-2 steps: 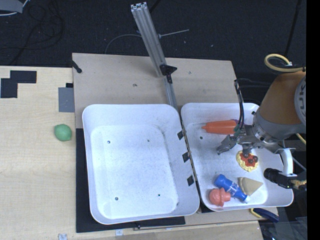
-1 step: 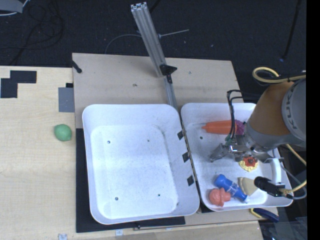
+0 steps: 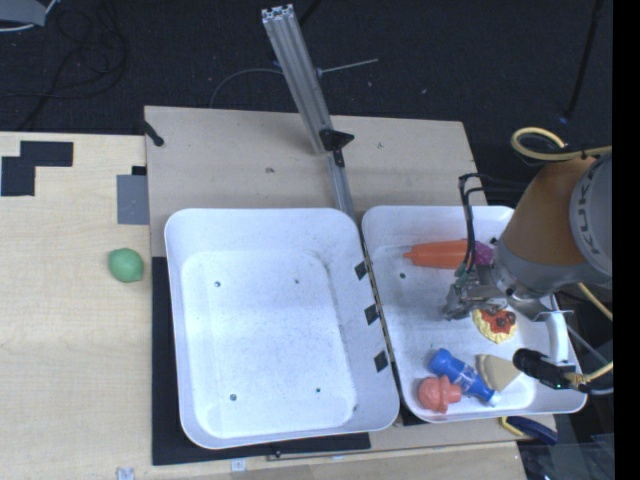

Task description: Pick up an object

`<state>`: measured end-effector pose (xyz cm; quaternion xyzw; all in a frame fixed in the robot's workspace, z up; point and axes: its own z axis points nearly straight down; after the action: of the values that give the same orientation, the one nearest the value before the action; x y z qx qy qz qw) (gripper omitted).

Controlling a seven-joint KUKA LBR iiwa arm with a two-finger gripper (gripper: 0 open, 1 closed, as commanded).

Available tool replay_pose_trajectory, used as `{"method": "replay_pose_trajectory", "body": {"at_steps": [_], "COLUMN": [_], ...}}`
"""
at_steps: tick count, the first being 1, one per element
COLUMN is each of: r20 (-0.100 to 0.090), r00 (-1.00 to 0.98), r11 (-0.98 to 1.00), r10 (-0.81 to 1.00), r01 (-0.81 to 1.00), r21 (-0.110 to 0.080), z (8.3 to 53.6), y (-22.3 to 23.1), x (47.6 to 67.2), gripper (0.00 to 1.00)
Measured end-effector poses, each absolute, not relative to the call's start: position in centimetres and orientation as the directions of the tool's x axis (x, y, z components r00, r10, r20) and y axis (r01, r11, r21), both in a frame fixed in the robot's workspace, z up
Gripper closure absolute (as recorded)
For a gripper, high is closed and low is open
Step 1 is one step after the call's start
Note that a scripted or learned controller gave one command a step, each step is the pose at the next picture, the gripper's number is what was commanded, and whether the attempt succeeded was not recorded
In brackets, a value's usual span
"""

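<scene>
The right white bin (image 3: 400, 368) holds an orange carrot-shaped toy (image 3: 436, 255) near its back, a yellow and red toy (image 3: 495, 321), a blue toy (image 3: 460, 372), a pink-red lump (image 3: 435, 395) and a tan wedge (image 3: 497, 370). A small purple piece (image 3: 485, 253) shows beside the carrot toy's right end. My gripper (image 3: 462, 301) hangs low over the middle of this bin, just left of the yellow and red toy and below the carrot toy. I see nothing between its fingers.
The left white bin (image 3: 190, 238) sits beside the right one, joined by black clips. A green ball (image 3: 126, 265) lies on the bench left of the bins. A metal rail (image 3: 305, 78) slants up behind the bins. Cables hang at the right edge.
</scene>
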<state>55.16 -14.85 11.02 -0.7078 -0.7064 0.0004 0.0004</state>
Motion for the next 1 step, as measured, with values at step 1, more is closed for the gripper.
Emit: {"method": "replay_pose_trajectory", "body": {"at_steps": [1], "r20": [-0.001], "r00": [0.000], "r11": [0.000], "r10": [1.000], "r01": [1.000], "r21": [0.004], "z": [16.68], "y": [-14.78], "x": [54.36], "gripper": [1.00]}}
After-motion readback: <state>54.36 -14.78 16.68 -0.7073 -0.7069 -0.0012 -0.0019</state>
